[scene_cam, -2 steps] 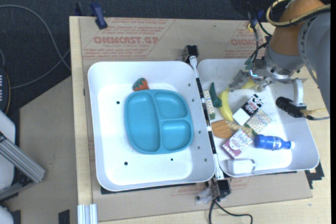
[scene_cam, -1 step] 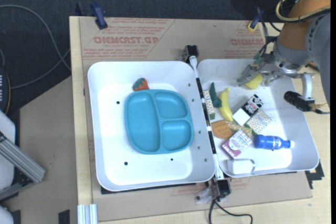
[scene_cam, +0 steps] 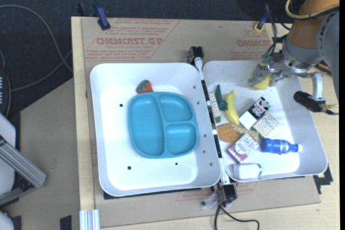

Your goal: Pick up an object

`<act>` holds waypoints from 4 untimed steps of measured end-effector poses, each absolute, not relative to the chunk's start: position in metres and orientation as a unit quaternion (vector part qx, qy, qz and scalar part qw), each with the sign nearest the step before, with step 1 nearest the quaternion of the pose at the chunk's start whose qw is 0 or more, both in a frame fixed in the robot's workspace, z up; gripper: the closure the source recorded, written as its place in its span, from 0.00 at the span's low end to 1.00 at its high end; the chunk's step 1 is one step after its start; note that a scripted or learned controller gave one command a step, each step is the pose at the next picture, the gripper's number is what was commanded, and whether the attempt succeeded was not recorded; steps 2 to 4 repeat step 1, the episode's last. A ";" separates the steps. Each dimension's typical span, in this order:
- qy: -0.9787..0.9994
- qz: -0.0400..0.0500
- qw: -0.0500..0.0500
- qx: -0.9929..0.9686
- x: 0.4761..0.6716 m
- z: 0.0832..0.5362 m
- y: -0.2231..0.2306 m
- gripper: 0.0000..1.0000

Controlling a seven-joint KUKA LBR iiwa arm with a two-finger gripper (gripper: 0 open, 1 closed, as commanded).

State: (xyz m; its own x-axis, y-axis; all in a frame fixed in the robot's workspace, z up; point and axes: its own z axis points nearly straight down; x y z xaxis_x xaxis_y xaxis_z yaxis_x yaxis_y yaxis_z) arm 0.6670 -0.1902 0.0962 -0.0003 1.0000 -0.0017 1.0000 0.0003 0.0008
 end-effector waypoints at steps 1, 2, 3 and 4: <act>0.708 0.002 0.001 0.706 0.668 0.186 -0.079 1.00; 0.708 0.002 0.001 0.706 0.668 0.186 -0.079 1.00; 0.708 0.002 0.001 0.706 0.668 0.186 -0.079 1.00; 0.708 0.002 0.001 0.706 0.668 0.186 -0.079 1.00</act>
